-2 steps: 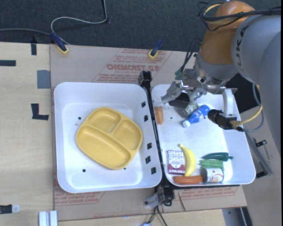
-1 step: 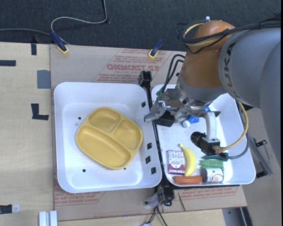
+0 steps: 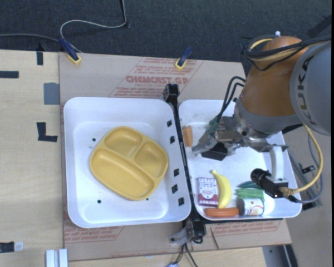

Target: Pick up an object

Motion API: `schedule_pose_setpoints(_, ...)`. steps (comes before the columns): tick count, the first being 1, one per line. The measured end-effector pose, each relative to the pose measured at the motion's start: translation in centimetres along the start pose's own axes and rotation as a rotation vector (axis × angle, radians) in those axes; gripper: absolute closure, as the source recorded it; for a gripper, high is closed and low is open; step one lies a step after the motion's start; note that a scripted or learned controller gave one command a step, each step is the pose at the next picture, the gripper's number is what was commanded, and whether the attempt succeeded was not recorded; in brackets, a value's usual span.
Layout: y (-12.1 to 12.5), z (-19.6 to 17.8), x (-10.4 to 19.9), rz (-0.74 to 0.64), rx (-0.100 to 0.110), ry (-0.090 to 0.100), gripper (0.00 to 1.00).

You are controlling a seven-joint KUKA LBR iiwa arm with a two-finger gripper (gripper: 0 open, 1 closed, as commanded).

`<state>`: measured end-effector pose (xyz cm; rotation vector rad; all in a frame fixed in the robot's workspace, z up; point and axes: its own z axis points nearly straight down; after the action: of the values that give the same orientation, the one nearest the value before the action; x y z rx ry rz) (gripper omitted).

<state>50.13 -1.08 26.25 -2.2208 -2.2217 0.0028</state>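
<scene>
End effector [image 3: 210,146], grip unreadable, hangs over the right bin [image 3: 278,210] beside a curved banana [image 3: 223,188].

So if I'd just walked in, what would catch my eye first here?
Probably the big grey and orange arm reaching in from the right, its gripper low over the right bin. Next, the yellow divided tray lying alone in the left bin. Then the cluster at the right bin's near edge: a banana, a small red box, something green and a can.
</scene>
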Motion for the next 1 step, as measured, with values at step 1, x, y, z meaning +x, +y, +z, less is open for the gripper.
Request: schedule_pose_setpoints(1,-1.61,-0.5,-1.3,0.0,0.0,0.001,1.0)
